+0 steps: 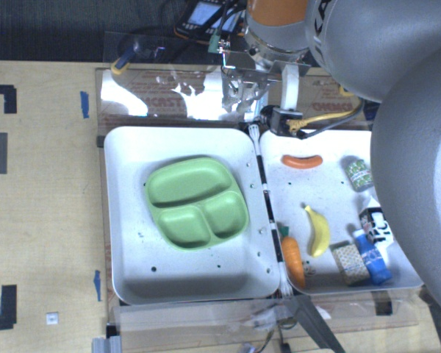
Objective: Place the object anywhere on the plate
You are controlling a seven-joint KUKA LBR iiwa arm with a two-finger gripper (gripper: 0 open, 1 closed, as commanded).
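The gripper (244,98) hangs over the far edge of the bench at about twelve o'clock, above the seam between the two bins, with glare from a shiny clear sheet (169,94) behind it; whether it is open or closed cannot be told, and nothing can be made out in its hold. The grey arm (382,43) with its orange band (279,2) fills the one-to-three o'clock side. The plate (197,201) is pale green, rounded and split into three compartments, one long one at its twelve o'clock side and two smaller ones toward five and seven; it lies bare near the middle of the left bin (125,271). The right bin (331,197) holds the loose things: a sausage (302,161) at its eleven o'clock, a small green packet (358,173) at one o'clock, a banana (317,230) near the centre, a carrot (292,260) at seven o'clock against the left wall, a speckled tan block (348,262) at five o'clock, and just beside it a blue and white bottle (373,245) lying along the right wall.
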